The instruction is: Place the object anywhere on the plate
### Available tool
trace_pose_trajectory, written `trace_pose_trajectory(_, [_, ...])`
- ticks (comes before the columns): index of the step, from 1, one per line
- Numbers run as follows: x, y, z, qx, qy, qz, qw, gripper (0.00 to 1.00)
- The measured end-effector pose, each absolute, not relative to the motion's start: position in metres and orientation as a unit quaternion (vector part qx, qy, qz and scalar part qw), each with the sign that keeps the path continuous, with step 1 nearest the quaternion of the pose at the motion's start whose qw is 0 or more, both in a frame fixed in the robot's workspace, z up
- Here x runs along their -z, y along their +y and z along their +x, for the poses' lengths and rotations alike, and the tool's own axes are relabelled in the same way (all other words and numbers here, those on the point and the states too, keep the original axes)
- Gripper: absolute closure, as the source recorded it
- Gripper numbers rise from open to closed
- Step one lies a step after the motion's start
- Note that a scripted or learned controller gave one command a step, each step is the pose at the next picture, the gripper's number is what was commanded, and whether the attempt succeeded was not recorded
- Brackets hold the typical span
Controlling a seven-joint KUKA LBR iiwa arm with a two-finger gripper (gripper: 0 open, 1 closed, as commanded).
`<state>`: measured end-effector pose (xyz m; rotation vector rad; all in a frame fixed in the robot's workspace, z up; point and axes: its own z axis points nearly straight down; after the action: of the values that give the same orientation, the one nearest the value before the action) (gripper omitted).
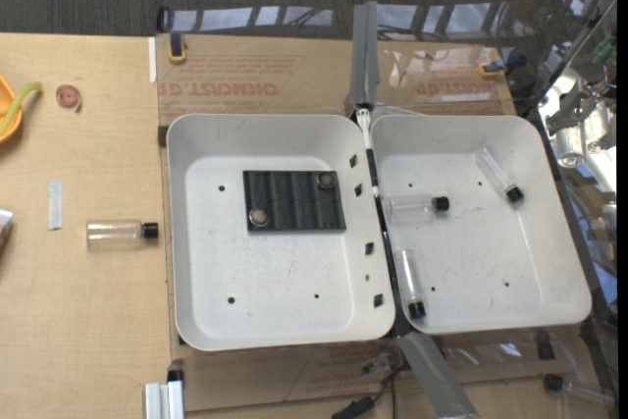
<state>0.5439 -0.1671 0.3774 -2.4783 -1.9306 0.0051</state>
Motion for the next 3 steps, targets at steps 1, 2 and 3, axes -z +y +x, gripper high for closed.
trace_pose_trajectory(1, [-0.279,-0.133,0.477,-0.0023,-0.611,-0.792,0.002,1.00])
trace_pose_trajectory(2, [-0.379,-0.166,0.542,-0.0016,-0.650,-0.760,0.000,1.00])
trace_pose_trajectory(3, [-0.225,-0.136,0.477,-0.0019,-0.660,-0.751,0.002,1.00])
